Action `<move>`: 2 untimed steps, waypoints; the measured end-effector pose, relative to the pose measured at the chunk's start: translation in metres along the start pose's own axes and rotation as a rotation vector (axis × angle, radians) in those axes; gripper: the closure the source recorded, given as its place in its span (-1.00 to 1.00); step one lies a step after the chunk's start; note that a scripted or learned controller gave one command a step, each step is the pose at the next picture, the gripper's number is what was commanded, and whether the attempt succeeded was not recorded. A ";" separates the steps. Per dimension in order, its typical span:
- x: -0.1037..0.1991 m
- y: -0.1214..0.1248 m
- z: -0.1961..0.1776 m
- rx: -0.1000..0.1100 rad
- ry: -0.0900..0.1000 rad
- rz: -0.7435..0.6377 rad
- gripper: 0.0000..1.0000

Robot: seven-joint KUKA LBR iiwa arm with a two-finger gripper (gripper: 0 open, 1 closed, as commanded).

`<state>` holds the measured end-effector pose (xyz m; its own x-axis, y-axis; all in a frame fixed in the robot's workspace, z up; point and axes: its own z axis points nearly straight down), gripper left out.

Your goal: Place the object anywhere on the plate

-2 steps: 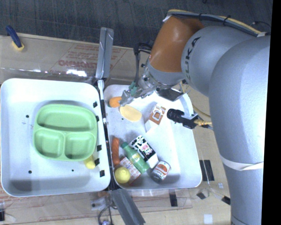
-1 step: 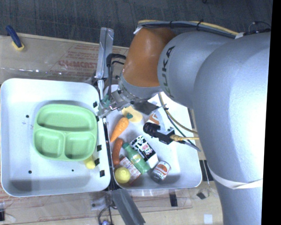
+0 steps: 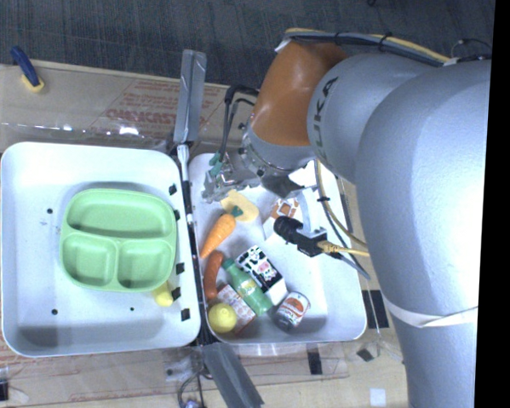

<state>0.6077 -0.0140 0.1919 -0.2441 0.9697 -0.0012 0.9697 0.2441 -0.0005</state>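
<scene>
A light green divided plate point(image 3: 121, 239) lies in the left white bin point(image 3: 23, 229). My gripper point(image 3: 216, 184) hangs low over the back left corner of the right bin point(image 3: 343, 314), just behind a pale yellow piece point(image 3: 245, 207) and an orange carrot point(image 3: 219, 231). I see nothing clearly between its tips. The arm's grey and orange bulk covers the back of that bin.
The right bin also holds a black-and-white carton point(image 3: 258, 267), a green bottle point(image 3: 247, 292), a small can point(image 3: 292, 310), a lemon point(image 3: 222, 317), a reddish sausage point(image 3: 211, 276) and a brown packet point(image 3: 285, 209). A small yellow item point(image 3: 163, 298) lies by the plate's front right corner.
</scene>
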 end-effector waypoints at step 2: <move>0.057 -0.084 -0.057 0.006 0.002 0.225 1.00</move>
<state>0.5123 0.0212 0.2491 -0.0218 0.9998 0.0002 0.9997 0.0218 -0.0060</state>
